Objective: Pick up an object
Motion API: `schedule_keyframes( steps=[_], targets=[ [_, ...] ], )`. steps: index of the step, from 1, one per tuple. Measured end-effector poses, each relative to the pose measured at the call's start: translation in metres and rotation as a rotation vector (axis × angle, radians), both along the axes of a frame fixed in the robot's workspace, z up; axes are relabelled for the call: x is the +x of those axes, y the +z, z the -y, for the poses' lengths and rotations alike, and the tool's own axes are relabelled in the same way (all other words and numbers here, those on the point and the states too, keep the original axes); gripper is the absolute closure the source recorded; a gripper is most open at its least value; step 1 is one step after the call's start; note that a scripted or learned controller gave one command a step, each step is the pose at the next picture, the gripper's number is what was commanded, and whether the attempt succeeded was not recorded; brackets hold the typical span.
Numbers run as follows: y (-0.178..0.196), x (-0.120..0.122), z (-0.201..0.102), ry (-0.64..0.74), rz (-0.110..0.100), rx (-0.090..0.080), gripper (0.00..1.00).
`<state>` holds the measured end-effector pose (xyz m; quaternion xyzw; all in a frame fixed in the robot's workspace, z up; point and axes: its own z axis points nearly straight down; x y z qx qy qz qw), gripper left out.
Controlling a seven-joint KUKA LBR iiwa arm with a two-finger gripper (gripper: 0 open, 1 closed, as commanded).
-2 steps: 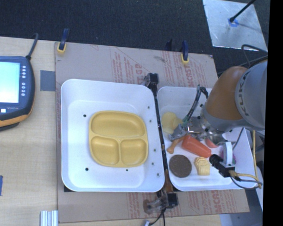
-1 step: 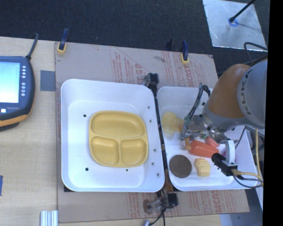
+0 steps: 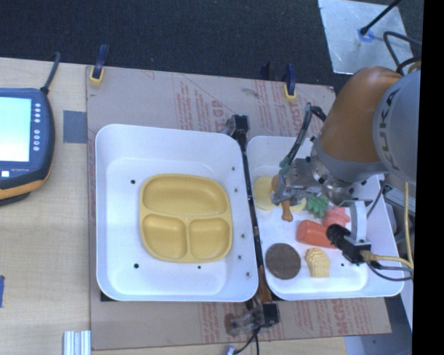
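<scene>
Over the right bin (image 3: 378, 288), the gripper (image 3: 288, 191) is seen low among a cluster of toy food, with the grey arm and its orange band reaching in from the right. Whether anything is held cannot be told, since the wrist hides much of the tool. Directly beneath the gripper an orange-brown stick-shaped piece (image 3: 286, 210) is seen, its long axis running roughly toward the near edge of the bin; this is judged the likeliest target, lying just below and touching the gripper's outline. A pale yellow round piece (image 3: 262, 193) lies just to its left. Toward the near-right, a green piece (image 3: 317, 205), a red-orange carrot-like piece (image 3: 316, 233), a dark brown disc (image 3: 283, 260) and a yellow corn-like piece (image 3: 318, 263) are spread. A yellow divided tray (image 3: 186, 217) sits in the left bin (image 3: 115, 206), well apart.
</scene>
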<state>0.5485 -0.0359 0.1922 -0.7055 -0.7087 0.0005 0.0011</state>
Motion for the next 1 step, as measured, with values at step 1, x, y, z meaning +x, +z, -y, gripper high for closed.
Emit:
schedule_keyframes(
  steps=[1],
  targets=[
    [0.0226,0.002,-0.0442,-0.001,0.0,0.0,1.0]
  ],
)
